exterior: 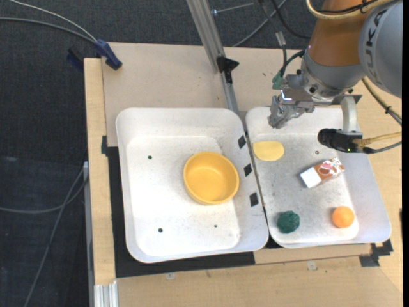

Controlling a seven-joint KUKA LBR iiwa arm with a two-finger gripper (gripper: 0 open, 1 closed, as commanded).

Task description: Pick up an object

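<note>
My gripper hangs over the back left corner of the right bin, a little above and behind a flat pale yellow piece. Nothing shows between the fingers. Further right in that bin lies a small white and red carton. A dark green lump and an orange ball rest near the front edge.
A yellow bowl sits in the middle of the left bin. A slanted metal pole rises behind the bins. A black clamp with cable juts over the right bin's back right.
</note>
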